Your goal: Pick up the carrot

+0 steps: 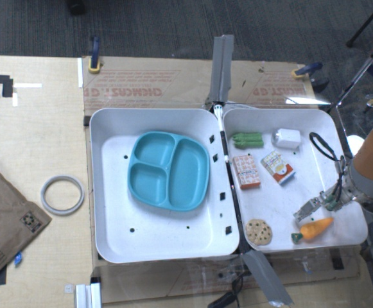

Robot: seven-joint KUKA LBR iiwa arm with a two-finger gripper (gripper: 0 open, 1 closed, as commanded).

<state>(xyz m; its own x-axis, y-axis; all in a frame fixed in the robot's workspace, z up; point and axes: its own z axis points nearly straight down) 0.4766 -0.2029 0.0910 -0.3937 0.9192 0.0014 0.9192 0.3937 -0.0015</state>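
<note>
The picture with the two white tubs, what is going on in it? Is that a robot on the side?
Yes. A camera above the bench looks down on it. The grey and orange robot arm reaches in from the right, and its claw hangs just above the toy carrot; it isn't holding the carrot. The right bin also holds a cookie, two small snack boxes, something green and a white block. The left bin has a blue divided plate. A tape ring lies outside.

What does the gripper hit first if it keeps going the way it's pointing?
Probably bare floor of the right bin. The gripper points left and down, just above the carrot, so it likely passes it. Further on lies the cookie. Depth unclear.
</note>
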